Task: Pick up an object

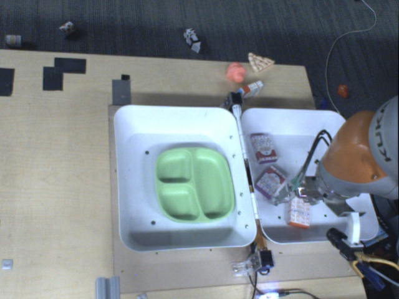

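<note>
From my seat the gripper [292, 190] hangs low over the right bin [330, 118], its tip between two packets, but the wrist hides it, so I cannot tell whether it is apart, together or clamped on anything. Nearest me, by the bin's front wall, lies an orange-ended packet [299, 213]. Just behind it, touching the tool's tip, sits a purple packet [269, 182]. Further back lies a red-and-white packet [263, 147].

My worry: the two nearer packets lie close together, so a closing grip could nudge one aside or catch only an edge. They are flat and look glossy, so I expect they could slip out on the lift.

Count: three packets in the right bin, one green divided tray [194, 184] in the left bin [134, 167], two bins. On the bench's far edge sit one pink ball [235, 73] and one small tube [251, 89].
</note>
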Robot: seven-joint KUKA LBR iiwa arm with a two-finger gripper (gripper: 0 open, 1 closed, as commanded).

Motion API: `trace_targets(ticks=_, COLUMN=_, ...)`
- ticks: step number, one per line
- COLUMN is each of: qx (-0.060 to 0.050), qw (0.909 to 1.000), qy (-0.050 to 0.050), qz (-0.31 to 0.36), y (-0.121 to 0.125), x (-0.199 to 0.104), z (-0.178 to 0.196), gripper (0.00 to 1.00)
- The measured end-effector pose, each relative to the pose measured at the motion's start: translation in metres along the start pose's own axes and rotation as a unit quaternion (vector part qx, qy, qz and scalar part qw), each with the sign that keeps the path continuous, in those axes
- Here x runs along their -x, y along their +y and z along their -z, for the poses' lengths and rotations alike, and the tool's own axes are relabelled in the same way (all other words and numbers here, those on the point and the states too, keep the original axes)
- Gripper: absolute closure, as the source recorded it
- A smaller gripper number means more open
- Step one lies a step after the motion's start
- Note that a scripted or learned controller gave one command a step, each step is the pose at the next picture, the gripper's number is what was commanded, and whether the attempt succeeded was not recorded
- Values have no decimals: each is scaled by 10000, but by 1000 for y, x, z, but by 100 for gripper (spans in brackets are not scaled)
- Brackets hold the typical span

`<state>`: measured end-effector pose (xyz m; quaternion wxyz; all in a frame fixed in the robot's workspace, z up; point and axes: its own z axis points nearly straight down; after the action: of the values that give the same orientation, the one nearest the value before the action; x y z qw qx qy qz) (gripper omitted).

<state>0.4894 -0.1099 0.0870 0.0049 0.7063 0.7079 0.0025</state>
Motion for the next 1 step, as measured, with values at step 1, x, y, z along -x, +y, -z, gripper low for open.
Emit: trace_targets(ticks=1, qx=31, qw=10000, qy=-2, qz=7, y=2, x=0, z=11, gripper=100)
